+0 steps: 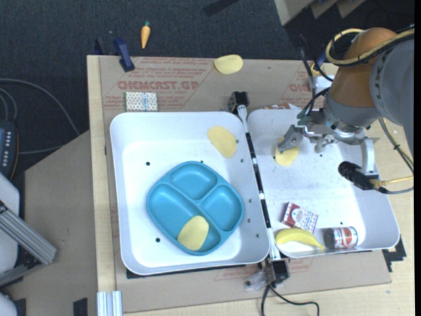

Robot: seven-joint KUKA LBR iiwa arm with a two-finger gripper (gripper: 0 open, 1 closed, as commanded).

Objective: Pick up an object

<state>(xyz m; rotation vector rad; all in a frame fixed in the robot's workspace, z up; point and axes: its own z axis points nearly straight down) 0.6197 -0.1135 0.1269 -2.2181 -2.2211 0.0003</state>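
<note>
Hovering over the right bin (375, 206), my pincer (288, 151) sits at a yellow chip-like piece (285, 157) near that bin's left wall, though I cannot tell whether it grips the piece or how wide it stands.

Glossy blue plastic tray (195, 203)
</note>
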